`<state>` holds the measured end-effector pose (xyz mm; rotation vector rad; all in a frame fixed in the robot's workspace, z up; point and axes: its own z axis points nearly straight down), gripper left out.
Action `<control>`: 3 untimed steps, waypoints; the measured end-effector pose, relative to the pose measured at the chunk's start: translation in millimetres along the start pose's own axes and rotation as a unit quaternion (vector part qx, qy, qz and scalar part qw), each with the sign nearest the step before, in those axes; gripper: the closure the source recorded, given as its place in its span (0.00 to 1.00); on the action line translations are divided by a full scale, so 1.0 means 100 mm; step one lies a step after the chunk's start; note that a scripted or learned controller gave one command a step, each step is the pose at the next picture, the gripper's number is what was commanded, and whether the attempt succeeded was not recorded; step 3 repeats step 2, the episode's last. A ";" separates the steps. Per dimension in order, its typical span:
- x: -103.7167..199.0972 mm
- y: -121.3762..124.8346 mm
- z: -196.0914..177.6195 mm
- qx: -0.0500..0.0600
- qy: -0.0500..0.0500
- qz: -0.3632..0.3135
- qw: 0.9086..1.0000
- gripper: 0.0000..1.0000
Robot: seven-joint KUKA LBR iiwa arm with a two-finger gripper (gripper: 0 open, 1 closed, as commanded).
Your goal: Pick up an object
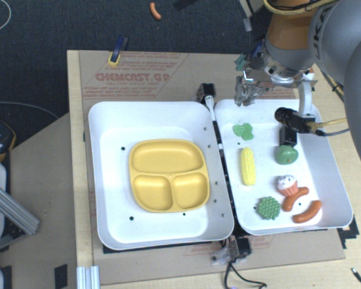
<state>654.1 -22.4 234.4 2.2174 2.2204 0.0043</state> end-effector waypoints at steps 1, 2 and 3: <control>0.02 0.04 0.01 0.000 -0.001 0.000 1.000 1.00; -0.04 -0.06 0.05 0.004 0.000 0.001 1.000 1.00; -0.04 -0.06 0.05 0.004 0.000 0.001 1.000 1.00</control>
